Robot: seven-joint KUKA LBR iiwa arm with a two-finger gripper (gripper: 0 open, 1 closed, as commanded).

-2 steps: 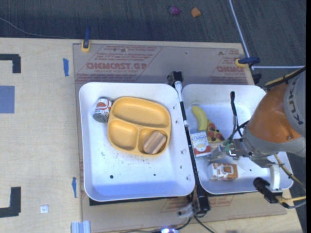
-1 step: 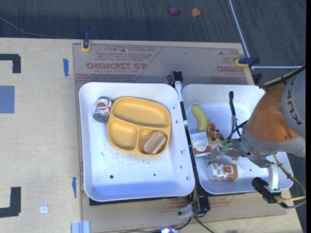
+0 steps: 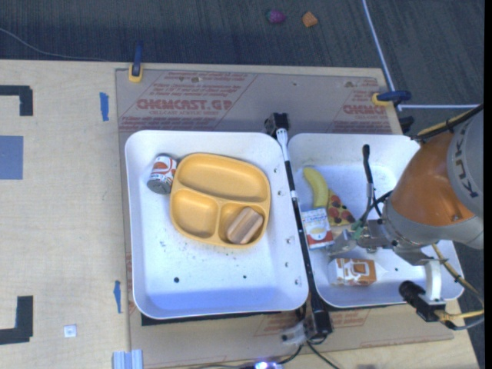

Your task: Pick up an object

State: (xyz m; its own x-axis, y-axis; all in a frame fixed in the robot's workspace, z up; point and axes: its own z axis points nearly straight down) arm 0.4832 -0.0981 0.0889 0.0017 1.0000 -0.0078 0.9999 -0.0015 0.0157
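Observation:
In the right bin (image 3: 388,148) lie a yellow banana (image 3: 315,185), a small white and red carton (image 3: 316,227), a red and yellow item (image 3: 338,208) and an orange and white packet (image 3: 354,270). My gripper (image 3: 350,241) hangs low over this bin, between the carton and the packet, just above the packet's top edge. Nothing can be seen held in it. The grey arm with its orange band (image 3: 427,194) covers the bin's right half.
The left bin (image 3: 215,302) holds a yellow divided tray (image 3: 219,177) with a brown bread roll (image 3: 244,225) in its lower right compartment, and a small can (image 3: 161,173) beside the tray. Black cables (image 3: 367,177) hang over the right bin. Clamps (image 3: 137,71) pin the board's back corners.

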